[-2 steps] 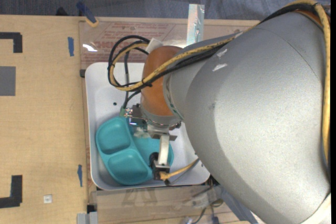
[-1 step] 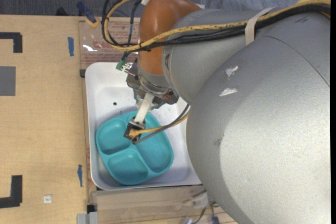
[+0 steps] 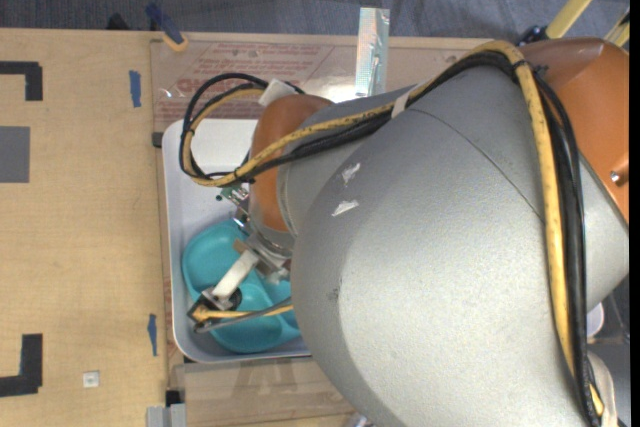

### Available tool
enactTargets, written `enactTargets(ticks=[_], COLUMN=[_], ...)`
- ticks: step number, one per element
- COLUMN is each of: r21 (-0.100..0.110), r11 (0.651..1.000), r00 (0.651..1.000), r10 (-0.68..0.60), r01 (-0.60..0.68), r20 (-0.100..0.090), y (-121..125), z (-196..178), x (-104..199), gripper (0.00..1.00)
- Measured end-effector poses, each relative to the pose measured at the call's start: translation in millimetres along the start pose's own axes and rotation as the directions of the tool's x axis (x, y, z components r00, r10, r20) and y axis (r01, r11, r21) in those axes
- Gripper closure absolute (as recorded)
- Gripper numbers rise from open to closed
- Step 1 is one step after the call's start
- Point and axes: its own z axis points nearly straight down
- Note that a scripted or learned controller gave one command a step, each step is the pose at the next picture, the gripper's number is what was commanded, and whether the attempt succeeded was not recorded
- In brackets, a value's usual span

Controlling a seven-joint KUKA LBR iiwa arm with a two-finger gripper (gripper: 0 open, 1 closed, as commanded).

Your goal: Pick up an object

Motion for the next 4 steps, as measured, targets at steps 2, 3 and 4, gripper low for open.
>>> enactTargets(ticks=[2, 3, 4], r21=[0.001, -0.004, -0.001], r11=[0.874, 1.000, 1.000], r00=[0.874, 1.000, 1.000], r10=[0.485, 0.012, 0.012], r01=[-0.485, -0.012, -0.012], r20=[-0.007, -0.009, -0.010], y=[13, -17, -20], z=[-117, -14, -91], x=[13, -18, -18], gripper=[1.00, 1.00, 1.00])
